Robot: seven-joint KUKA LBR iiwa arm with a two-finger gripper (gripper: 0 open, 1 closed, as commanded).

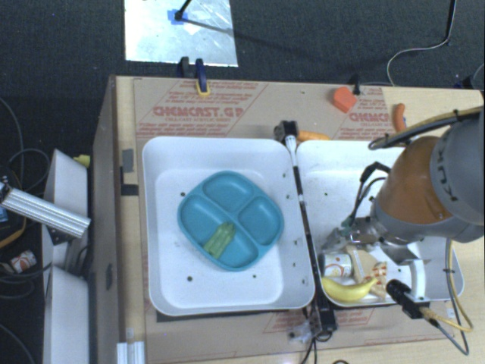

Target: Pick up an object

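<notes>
My gripper (355,255) reaches down into the front left corner of the right bin (333,165), under the grey and orange arm (424,184). A yellow banana (347,290) lies along that bin's front wall, just below the gripper. A small white and tan object (336,265) sits beside the gripper, touching or almost touching it. In the left bin (163,203) rests a blue divided plate (250,203) with a pale green piece (219,239) in its front compartment.
An orange block (343,99) lies on the bench behind the right bin, and an orange thing (313,136) sits at the back rim between the bins. The arm covers most of the right bin's right half.
</notes>
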